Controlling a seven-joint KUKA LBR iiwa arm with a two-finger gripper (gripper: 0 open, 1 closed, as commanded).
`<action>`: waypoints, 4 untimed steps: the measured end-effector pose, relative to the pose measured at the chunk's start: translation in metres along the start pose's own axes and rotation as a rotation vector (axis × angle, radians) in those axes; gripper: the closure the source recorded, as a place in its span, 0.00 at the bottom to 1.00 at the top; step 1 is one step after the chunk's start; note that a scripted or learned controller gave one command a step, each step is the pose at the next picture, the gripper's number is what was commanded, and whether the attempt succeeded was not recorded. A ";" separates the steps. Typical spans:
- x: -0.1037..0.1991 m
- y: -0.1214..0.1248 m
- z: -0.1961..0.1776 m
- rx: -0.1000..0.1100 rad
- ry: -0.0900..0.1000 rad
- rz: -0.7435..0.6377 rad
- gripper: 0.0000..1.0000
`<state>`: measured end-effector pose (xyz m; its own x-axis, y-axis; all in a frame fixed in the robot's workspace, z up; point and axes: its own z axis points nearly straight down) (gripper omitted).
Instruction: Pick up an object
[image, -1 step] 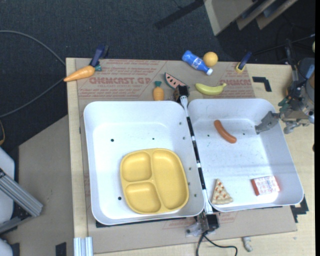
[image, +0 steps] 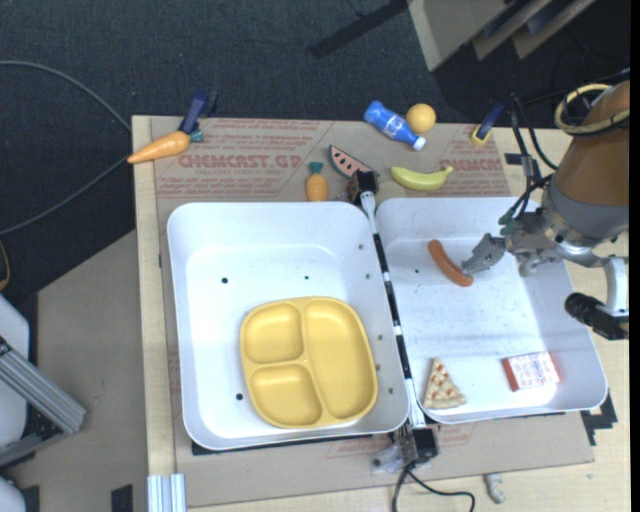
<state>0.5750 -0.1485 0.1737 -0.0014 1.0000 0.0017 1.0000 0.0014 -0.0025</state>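
Camera view: the gripper (image: 478, 258) sits low over the right bin (image: 590, 360), reaching in from the right w/ the grey wrist and orange band behind it. The sausage (image: 450, 263) lies just beside the fingertips on their left, tilted, its lower end at or almost at the tips. Can't tell if the fingers are spread or pressed together; the angle hides the gap, and nothing shows between them, so no hold yet.

Judgement on the step: approach and grasp on the sausage. To do it well the jaws prob. need to straddle its short axis, not its length, and drop enough to catch it below its midline; a round, smooth toy will likely roll or squirt out if pinched high or off-centre.

Surface: bin floor is smooth white plastic, shallow walls, so pieces slide easily. Further from the fingers, toward the near wall, lie a pizza slice (image: 441, 385) and a red-white packet (image: 530, 371); both well apart, no crowding. Left of the fingers, past the divider, the left bin (image: 200, 250) bears a yellow sectioned plate (image: 307, 359). Behind the bins on the bench sit a banana (image: 420, 177), blue bottle (image: 392, 124) and carrot (image: 160, 149).
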 end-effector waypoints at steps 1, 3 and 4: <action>0.029 0.028 0.089 -0.002 -0.001 0.001 0.00; 0.039 0.072 0.078 -0.006 -0.004 -0.001 1.00; 0.092 0.012 -0.011 -0.002 -0.001 0.000 1.00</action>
